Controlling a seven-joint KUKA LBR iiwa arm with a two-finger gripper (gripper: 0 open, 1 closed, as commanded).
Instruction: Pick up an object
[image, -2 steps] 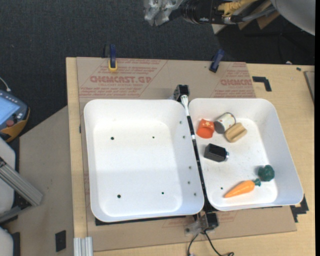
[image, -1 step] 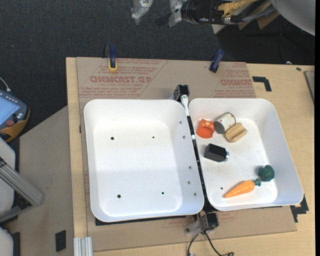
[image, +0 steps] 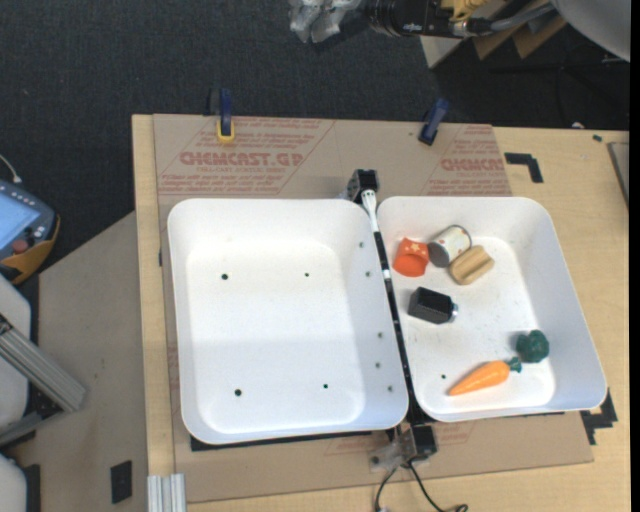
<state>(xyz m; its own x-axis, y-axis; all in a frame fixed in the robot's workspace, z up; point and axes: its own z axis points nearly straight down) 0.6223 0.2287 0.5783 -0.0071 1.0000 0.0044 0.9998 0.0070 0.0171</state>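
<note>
Blurry grey metal gripper (image: 318, 17) sits at top edge, well apart from bins (grip state: can't tell). Orange plastic carrot w/ green top (image: 485, 375) lies in right white bin (image: 570, 300).

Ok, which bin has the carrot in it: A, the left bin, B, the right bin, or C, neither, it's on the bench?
B: the carrot lies inside the right bin, near its front edge, beside the black block.
</note>
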